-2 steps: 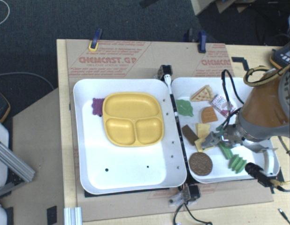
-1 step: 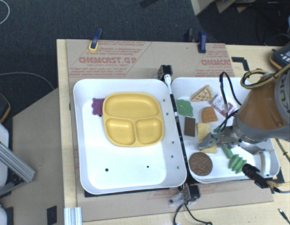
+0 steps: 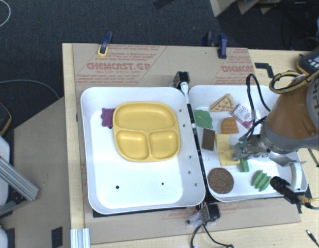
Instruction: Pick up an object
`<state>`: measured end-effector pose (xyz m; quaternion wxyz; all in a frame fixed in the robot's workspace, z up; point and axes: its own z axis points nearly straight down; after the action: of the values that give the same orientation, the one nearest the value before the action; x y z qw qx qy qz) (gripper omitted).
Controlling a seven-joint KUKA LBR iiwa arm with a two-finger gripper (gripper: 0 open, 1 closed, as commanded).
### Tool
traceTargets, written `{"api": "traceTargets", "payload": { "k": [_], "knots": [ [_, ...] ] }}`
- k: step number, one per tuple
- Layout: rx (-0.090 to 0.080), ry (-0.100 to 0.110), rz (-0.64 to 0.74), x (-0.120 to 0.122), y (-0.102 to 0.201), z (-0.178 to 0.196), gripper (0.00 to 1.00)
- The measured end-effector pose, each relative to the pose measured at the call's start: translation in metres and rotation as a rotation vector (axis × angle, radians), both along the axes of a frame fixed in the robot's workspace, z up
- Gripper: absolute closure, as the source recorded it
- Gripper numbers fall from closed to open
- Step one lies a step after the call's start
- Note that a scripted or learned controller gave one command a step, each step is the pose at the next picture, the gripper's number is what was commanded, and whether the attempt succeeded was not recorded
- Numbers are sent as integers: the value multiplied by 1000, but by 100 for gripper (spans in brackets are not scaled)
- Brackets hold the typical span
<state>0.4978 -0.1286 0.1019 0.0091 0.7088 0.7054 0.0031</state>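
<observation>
Three smooth hollows shape the yellow tray (image 3: 146,129); fingers (image 3: 242,151) state perhaps unreadable.

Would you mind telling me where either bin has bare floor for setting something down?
Left bin: bare floor below the yellow tray, toward the near rim. Right bin: crowded, with food pieces packed around the gripper and brown disc.

One fixed camera, apparently fairly high, looks down slantwise over both bins (image 3: 92,138).

Robot lab: clamped bench (image 3: 149,61), cables (image 3: 255,94).
</observation>
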Motion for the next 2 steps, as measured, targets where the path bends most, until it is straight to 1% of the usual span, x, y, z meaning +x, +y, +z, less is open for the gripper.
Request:
{"api": "traceTargets", "payload": {
  "k": [1,2],
  "knots": [
    [6,11,5,2,1,43,100],
    [6,11,5,-2,-9,94,100]
  ]
}}
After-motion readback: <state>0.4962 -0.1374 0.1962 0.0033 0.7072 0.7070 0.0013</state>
